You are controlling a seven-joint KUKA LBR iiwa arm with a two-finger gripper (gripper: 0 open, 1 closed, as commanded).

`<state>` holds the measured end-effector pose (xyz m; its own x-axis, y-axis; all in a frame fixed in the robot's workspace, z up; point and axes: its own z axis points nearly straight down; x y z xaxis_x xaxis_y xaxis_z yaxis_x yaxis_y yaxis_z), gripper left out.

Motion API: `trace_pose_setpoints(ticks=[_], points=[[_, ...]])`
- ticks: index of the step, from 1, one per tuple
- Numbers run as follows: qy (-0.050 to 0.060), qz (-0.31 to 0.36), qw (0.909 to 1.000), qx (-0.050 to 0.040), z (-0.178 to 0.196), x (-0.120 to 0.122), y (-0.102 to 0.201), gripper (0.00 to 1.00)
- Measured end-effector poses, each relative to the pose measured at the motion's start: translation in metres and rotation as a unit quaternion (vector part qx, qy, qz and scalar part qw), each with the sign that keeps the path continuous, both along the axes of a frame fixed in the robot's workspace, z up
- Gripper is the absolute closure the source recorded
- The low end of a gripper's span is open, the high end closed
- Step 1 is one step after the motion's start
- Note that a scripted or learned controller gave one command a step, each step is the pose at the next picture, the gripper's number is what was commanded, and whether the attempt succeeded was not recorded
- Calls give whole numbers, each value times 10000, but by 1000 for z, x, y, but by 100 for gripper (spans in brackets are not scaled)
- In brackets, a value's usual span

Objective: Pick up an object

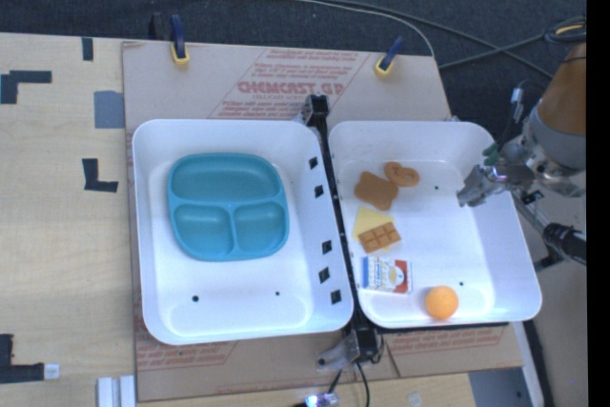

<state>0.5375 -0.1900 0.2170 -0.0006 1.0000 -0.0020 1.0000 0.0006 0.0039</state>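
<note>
Bench: the wooden top (57,234) carries dark tape marks along its left side, and a cardboard sheet (286,81) clamped at its far edge lies under both bins.
Left bin: the left bin (152,300) holds a blue divided tray (229,205) in its far-left part, with bare white floor along the near edge and toward the near-right corner.
Divider: the two bins meet edge to edge along a dark strip (329,214) that runs from far to near.
Right bin: the right bin (505,281) holds every small object in its left half; its right half, from the far-right corner down to the near edge, is bare white floor.
Far items: a brown biscuit (376,191) sits near the divider, with a pretzel (401,173) touching it on the far-right side.
Middle item: a yellow waffle piece (376,231) lies just nearer than the biscuit, close to the left wall.
Near items: a small carton (385,275) rests beside the left wall, and an orange ball (441,302) sits near the near edge, right of the carton.
Gripper: the gripper (474,193) hangs over the right bin's right side near its right wall, nothing between its fingers; whether they are spread or closed cannot be told.
Relation: all objects lie left of the gripper; the pretzel is nearest, the ball well apart toward the near edge.
</note>
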Motion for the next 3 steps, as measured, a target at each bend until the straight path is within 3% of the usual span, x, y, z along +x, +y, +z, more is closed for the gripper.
trace_pose_setpoints(ticks=[1,3], points=[[-8,7,10000,-3,64,1,1,100],[31,29,10000,19,53,-2,111,100]])
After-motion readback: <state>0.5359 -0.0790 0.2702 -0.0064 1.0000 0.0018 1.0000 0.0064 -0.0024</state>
